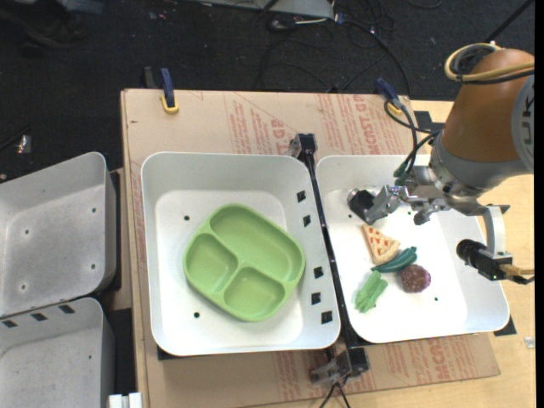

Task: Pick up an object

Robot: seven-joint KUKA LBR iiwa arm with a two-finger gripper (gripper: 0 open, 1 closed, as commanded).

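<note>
- Pizza slice (379,243), a small toy wedge, lies flat on the floor of the right bin (476,308), near the bin's middle and pointing roughly down toward the front edge.
- Just below it sits a dark green toy vegetable (396,260), and touching that on the right is a dark purple round piece (415,278).
- A lighter green leafy toy (371,292) lies a bit further toward the front, just beside the other two.
- From where I stand, the gripper (367,204) hangs above the back left part of the right bin, near the pizza slice but apart from it; I cannot tell how its fingers are set, and nothing shows between them.
- The arm (484,117), grey with its orange band, reaches in from the right over that bin.
- Over in the left bin (161,228) rests a light green divided plate (244,262), lying flat and turned at an angle.
</note>
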